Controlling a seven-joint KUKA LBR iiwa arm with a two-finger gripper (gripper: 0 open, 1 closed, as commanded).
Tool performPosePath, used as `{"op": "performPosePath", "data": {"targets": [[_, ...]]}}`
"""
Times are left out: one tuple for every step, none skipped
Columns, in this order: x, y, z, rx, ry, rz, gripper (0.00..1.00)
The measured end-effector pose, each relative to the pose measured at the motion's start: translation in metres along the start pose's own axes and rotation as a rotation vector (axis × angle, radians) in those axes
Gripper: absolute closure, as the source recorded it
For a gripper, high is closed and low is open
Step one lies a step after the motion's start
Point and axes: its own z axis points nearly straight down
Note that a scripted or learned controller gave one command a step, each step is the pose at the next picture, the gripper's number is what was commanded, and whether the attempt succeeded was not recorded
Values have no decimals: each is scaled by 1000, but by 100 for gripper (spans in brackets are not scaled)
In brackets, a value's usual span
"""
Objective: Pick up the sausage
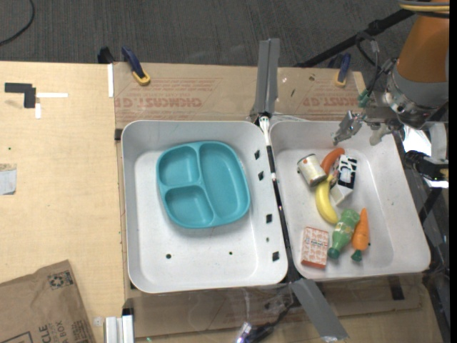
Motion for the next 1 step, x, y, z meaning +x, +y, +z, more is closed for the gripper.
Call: {"op": "performPosePath", "data": {"targets": [[4,31,136,-4,0,190,0]]}}
